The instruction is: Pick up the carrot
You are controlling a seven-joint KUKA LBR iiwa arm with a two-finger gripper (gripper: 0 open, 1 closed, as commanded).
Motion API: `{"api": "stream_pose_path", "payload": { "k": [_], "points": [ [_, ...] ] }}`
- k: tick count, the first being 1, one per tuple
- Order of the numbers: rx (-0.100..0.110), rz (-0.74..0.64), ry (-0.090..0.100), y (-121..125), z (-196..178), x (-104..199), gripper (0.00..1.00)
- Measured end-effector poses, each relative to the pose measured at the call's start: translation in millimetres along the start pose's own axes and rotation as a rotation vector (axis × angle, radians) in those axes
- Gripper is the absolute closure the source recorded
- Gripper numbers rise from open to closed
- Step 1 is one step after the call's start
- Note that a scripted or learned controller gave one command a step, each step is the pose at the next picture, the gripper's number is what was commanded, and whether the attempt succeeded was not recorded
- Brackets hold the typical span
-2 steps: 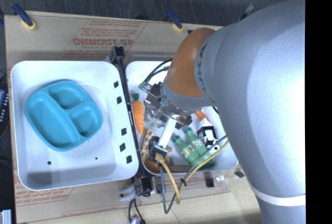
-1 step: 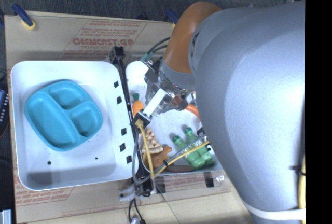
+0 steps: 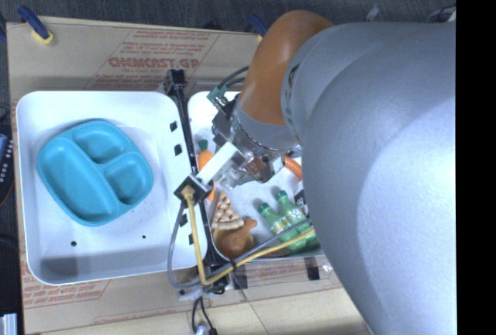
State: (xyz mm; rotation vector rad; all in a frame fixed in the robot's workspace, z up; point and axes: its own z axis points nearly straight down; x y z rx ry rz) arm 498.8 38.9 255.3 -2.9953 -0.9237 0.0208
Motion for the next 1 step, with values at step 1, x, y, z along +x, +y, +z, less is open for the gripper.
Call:
{"api": "stream_pose_path", "payload": {
  "k": [1],
  "points": [
    [-0.003,0.082,0.007,38.2,-51.7,-51.8,1.0]
  ]
}}
